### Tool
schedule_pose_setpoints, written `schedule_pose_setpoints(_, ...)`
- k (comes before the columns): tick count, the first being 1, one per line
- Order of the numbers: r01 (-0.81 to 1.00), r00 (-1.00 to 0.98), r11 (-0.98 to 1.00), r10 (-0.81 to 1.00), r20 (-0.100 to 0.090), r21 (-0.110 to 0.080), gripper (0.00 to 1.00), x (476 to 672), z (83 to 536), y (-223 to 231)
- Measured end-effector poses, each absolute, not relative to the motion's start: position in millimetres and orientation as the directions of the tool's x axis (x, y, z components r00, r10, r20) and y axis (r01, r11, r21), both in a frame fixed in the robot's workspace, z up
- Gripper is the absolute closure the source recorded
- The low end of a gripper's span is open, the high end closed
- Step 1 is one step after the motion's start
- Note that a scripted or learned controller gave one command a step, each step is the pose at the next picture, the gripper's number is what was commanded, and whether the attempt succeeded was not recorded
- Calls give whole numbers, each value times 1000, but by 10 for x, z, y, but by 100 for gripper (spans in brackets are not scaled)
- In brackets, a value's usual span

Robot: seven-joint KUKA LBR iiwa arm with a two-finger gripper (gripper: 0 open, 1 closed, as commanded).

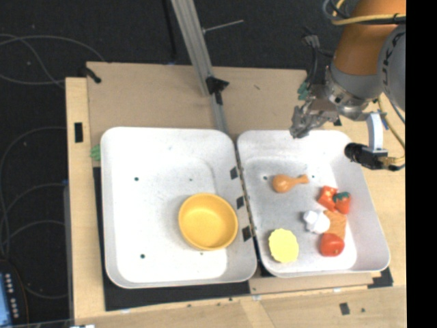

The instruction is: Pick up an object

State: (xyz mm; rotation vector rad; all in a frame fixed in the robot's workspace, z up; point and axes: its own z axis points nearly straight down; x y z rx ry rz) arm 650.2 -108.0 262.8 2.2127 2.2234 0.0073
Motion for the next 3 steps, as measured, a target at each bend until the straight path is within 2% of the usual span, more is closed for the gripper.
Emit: schedule_pose_setpoints(3, 1000, -6, 6, 1000, 0, 2, 100, 6774, 2621, 551)
